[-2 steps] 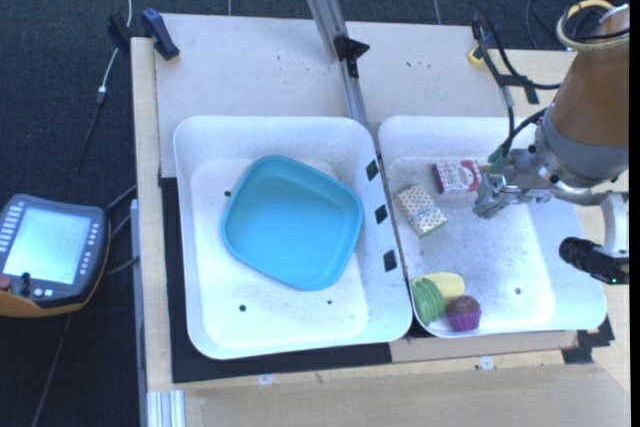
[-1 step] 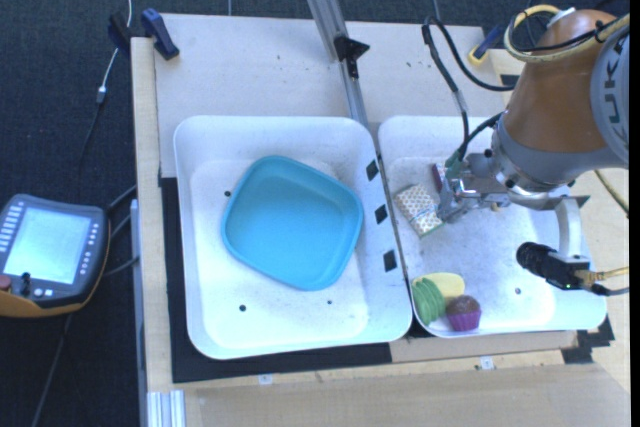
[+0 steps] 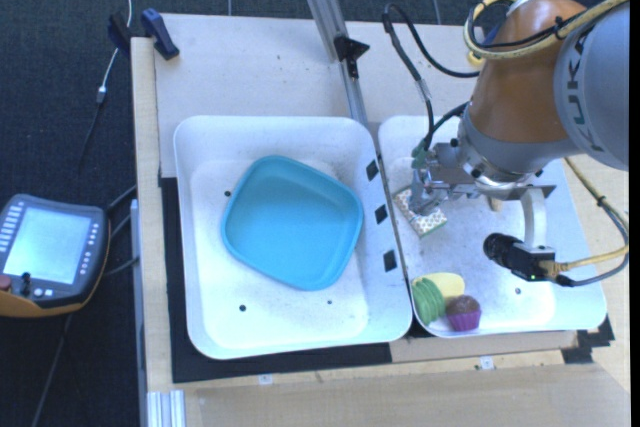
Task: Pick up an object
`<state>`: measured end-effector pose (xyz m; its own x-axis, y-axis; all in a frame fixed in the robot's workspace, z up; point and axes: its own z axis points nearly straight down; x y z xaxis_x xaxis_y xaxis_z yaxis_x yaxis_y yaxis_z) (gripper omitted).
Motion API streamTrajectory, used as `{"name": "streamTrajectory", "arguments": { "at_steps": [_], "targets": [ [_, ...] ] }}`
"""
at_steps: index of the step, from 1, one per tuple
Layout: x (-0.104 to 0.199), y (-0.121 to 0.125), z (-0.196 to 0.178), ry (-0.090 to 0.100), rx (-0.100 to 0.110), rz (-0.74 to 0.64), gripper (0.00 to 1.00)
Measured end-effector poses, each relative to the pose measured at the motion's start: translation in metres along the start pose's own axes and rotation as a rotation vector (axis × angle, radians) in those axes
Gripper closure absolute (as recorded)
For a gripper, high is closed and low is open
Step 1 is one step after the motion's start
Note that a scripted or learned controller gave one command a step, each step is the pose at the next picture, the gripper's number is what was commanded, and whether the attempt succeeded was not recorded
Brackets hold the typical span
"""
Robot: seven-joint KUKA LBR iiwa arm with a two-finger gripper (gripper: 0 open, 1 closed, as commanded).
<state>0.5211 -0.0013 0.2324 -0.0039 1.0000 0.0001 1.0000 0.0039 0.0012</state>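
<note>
Purple-and-yellow toy fruit pile (image 3: 447, 300) sits near; jaws (image 3: 428, 198) hover low over a speckled tan square pad (image 3: 421, 215), can't tell how they stand. Grasp step, needs closing squarely.

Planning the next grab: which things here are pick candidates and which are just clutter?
In play: gripper over the speckled patterned piece; yellow-green toy and purple toy in the right bin; blue plate in the left bin.

Lying about: teach pendant, blue clamp.
</note>
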Motion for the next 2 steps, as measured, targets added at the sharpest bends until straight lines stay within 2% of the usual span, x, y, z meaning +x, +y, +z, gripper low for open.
{"name": "streamTrajectory", "arguments": {
  "at_steps": [1,2],
  "targets": [
    [0.049,0.004,0.009,0.001,0.002,-0.001,1.00],
    [0.091,0.010,-0.001,0.001,0.000,0.000,1.00]
  ]
}}
